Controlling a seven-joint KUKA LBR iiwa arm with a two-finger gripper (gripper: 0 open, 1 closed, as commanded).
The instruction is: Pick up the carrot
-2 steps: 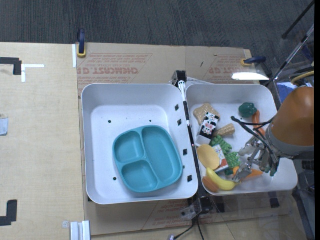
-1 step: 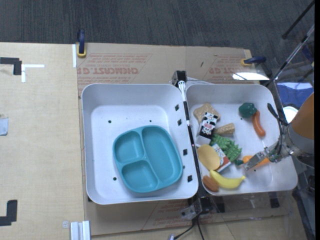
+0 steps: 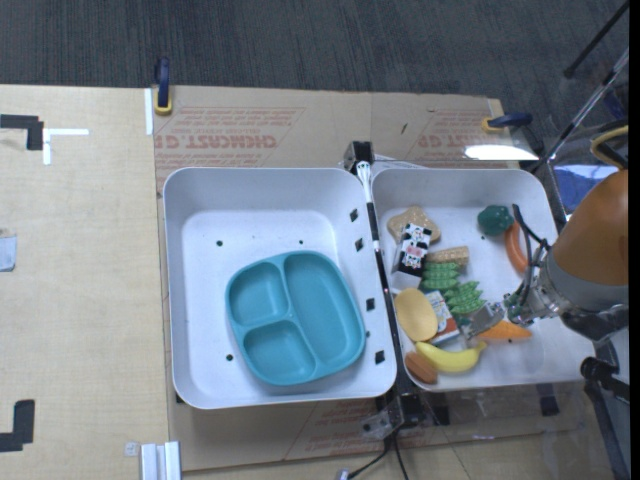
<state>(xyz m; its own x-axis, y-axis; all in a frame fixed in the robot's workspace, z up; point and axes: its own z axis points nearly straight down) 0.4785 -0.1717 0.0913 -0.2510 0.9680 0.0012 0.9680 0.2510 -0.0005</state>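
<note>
The carrot [image 3: 516,251], a slim orange piece below a dark green tuft [image 3: 494,219], lies near the right wall of the right bin [image 3: 470,180]. My gripper [image 3: 526,304] hangs low over the bin's right side, just below the carrot's tip. It is directly above a second small tapered orange piece [image 3: 508,333]. Nothing can be seen between the fingers. The arm's orange band [image 3: 600,230] covers the bin's right edge.
The right bin also holds a banana [image 3: 450,357], a yellow round piece [image 3: 416,315], green pea pods [image 3: 455,296], a cracker [image 3: 447,258], a cookie [image 3: 408,222], a small cow-print carton [image 3: 414,246] and a grey piece [image 3: 482,318]. A teal divided plate [image 3: 295,316] sits in the left bin [image 3: 200,268].
</note>
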